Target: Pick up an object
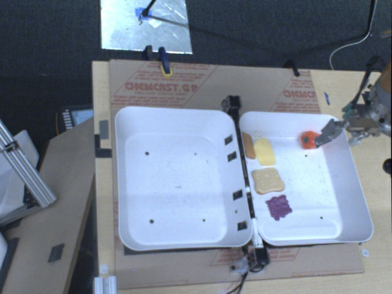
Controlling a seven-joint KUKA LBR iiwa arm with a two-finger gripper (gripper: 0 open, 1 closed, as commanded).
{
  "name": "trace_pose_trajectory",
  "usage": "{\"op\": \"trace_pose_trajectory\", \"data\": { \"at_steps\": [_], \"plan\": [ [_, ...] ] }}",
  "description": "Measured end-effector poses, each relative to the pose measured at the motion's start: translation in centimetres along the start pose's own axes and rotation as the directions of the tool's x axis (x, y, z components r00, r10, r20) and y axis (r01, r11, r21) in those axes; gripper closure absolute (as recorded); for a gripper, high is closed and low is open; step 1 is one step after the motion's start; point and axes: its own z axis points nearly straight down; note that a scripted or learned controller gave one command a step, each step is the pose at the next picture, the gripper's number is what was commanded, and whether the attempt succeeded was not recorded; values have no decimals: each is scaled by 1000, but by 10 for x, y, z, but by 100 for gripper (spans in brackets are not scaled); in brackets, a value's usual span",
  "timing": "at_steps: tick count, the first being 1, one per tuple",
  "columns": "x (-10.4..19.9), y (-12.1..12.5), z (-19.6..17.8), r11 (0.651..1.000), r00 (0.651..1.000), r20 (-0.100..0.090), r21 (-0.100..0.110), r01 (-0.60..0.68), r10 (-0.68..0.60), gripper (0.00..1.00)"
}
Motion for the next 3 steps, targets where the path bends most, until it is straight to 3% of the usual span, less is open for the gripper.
{"op": "trace_pose_trajectory", "data": {
  "at_steps": [1,2,3],
  "plan": [
    [0,1,-11,1000,1000,1,-4,3,-3,100],
    [36,7,-110,1000,1000,1,-12,6,-6,100],
    [102,22,-232,1000,1000,-1,-17,10,-10,100]
  ]
}}
